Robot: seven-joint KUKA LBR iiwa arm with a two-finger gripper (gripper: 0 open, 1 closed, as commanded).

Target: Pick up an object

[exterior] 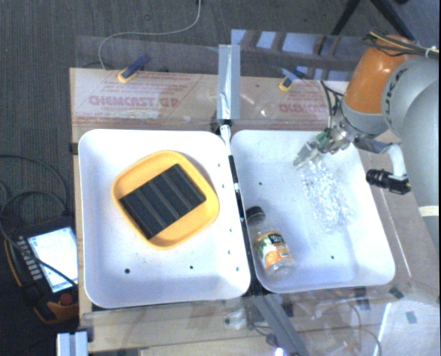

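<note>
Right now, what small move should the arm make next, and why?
Probably lower the gripper a little onto the crinkled clear wrapper lying just below it in the right bin. It is the nearest object; the small bottle lies farther off, near the bin's left wall.

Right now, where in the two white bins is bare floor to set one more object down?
In the left white bin, free floor runs along the near edge, below the yellow dish with the black ribbed insert. In the right white bin, the near-right corner is bare. It is crowded near the clear plastic bottle with the black cap, the crinkled clear wrap and the tool.
</note>
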